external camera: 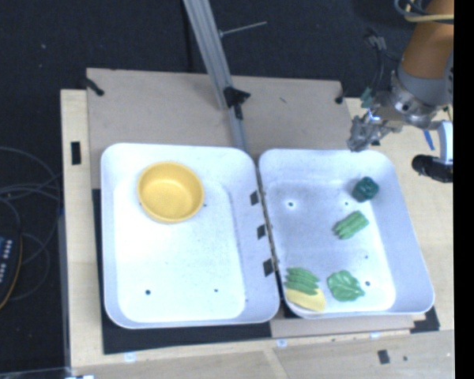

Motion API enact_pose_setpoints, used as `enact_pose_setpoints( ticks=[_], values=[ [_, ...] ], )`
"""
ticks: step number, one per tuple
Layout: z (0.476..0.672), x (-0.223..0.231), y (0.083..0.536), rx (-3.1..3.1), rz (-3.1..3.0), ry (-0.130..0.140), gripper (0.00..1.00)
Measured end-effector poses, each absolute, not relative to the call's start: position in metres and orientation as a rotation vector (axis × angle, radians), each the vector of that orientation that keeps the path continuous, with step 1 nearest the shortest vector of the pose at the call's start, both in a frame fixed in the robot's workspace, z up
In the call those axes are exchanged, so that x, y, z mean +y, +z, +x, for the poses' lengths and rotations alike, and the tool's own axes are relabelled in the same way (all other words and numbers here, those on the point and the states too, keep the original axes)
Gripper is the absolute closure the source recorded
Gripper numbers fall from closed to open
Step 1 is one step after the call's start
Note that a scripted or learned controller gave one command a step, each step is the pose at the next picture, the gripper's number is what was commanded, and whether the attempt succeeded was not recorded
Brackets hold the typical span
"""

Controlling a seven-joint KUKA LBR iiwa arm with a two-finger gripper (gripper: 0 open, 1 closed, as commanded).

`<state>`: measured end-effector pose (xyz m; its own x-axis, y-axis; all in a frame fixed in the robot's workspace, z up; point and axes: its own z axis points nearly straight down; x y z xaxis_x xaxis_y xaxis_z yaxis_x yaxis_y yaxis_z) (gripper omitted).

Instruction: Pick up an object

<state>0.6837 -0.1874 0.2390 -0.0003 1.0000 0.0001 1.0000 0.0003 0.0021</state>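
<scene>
A pale surface (166,109) carries two white bins. The fingers (362,139) hover at the right bin's (407,235) far rim, carrying nothing; their spread is unclear. The approach is under way: next, descend onto the nearby dark green piece (366,189).

Landmark: yellow bowl (171,191), upper left of left bin (182,290).
Left bin: open floor below and right of the bowl.
Right bin (300,188): open floor nearest the bowl; green items (350,225) crowd far side and lower corner.
</scene>
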Motion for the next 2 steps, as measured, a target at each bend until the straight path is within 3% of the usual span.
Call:
enact_pose_setpoints(
  ticks=[2],
  values=[
    [0.677, -0.089, 0.234, 2.225, 2.218, 0.001, 1.00]
  ],
)
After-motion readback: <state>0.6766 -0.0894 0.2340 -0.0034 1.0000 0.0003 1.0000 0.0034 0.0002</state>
